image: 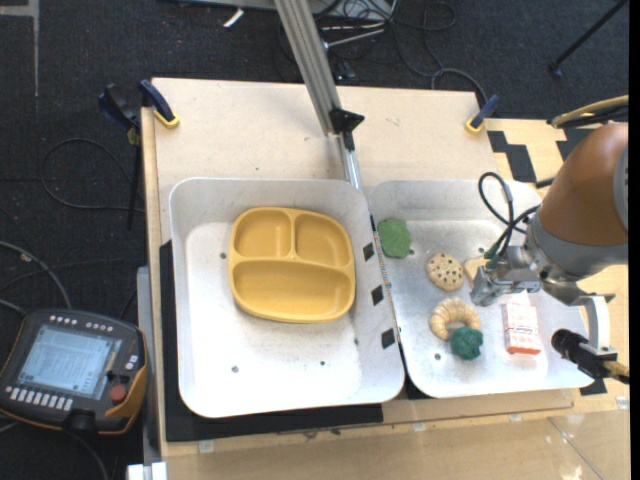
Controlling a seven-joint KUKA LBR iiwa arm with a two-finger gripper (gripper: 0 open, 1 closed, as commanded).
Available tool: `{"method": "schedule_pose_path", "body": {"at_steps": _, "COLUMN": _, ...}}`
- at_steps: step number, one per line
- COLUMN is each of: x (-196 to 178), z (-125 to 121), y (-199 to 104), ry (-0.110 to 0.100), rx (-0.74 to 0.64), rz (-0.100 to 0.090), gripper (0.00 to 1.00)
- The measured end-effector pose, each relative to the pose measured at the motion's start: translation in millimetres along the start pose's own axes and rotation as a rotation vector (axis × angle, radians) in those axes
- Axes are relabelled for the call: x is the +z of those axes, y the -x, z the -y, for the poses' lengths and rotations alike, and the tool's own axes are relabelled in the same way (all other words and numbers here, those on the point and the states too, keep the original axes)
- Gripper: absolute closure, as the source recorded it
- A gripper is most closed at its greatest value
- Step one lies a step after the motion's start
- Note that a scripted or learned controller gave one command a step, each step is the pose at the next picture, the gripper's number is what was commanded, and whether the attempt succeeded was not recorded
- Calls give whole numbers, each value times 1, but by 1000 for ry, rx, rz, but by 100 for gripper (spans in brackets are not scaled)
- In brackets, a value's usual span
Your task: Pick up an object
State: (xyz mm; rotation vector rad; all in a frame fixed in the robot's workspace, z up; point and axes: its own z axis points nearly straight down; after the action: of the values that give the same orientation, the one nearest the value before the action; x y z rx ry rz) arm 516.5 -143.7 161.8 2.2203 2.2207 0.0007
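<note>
Over the right bin (420,368), the camera view showed the tool (492,284) hanging low near the bin's right side; whether it was released or clenched could not be told. Nothing was seen held by it. Nearest lay the white-and-red carton (520,326), just below and slightly right, its long axis running up-down in the view. A chocolate-chip cookie (445,270) sat just left of the tool, a curled pastry (454,316) and a teal lump (466,342) lower left, a green lump (393,237) farther left. A yellow divided plate (293,264) lay in the left bin.
</note>
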Motion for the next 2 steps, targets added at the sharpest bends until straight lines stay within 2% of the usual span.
{"method": "schedule_pose_path", "body": {"at_steps": 1, "x": -48, "z": -2, "y": -9, "ry": 5, "rx": -4, "rz": 1, "gripper": 100}}
{"method": "schedule_pose_path", "body": {"at_steps": 2, "x": -51, "z": -2, "y": -10, "ry": 0, "rx": -2, "rz": 0, "gripper": 100}}
